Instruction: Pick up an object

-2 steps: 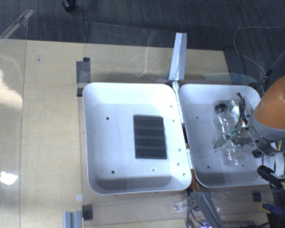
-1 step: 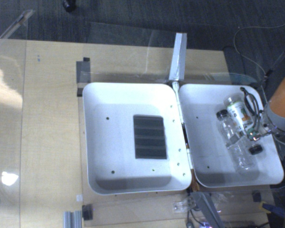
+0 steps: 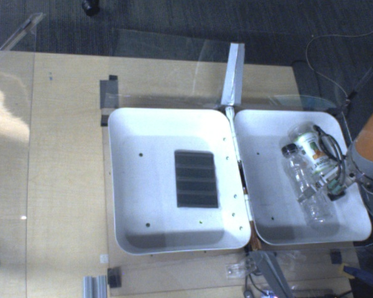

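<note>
We judge the task barely begun: nothing is lifted, and every object we can make out lies on a bin floor. In the right of the frame, the shallow white plastic bin on the right (image 3: 261, 166) holds a clear plastic bottle (image 3: 308, 188) lying along its floor at a slant, its dark cap toward the upper left. The grey arm with its orange band (image 3: 370, 143) enters from the right edge, and the two-finger gripper (image 3: 326, 166), with its pale green-and-white body and black cabling, hangs over the upper part of that bottle. We cannot tell how the gripper is set, since the transparent plastic and the tangle of wires blur the tips, and we cannot say whether it touches the bottle or only hovers just above it. In the middle of the frame, the left white bin (image 3: 124, 166) carries a flat dark ribbed rectangular pad (image 3: 196, 179), well apart from the gripper. What remains, in our view, is the whole grasp and lift. The pale wooden tabletop (image 3: 56, 166) bears both bins.
</note>
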Controlling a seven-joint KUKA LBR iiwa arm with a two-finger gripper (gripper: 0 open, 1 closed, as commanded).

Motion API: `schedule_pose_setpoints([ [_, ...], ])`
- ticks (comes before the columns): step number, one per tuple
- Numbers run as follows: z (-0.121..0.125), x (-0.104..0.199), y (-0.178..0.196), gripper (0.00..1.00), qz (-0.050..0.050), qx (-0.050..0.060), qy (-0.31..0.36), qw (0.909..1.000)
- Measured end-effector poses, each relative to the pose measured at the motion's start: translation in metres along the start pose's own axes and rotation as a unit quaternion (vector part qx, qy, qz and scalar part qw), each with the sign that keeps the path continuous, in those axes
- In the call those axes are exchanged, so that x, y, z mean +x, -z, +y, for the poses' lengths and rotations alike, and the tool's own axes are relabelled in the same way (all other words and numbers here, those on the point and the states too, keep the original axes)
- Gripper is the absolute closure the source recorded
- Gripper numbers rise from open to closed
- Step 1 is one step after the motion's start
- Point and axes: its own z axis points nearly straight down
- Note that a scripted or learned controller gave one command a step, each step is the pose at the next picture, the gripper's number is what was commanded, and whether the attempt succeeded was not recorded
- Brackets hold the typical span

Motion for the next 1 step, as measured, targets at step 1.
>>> schedule_pose_setpoints([
  [1, 0.0955, -0.0265, -0.0365, 0.00, -0.005, 0.000, -0.012, 0.9999],
])
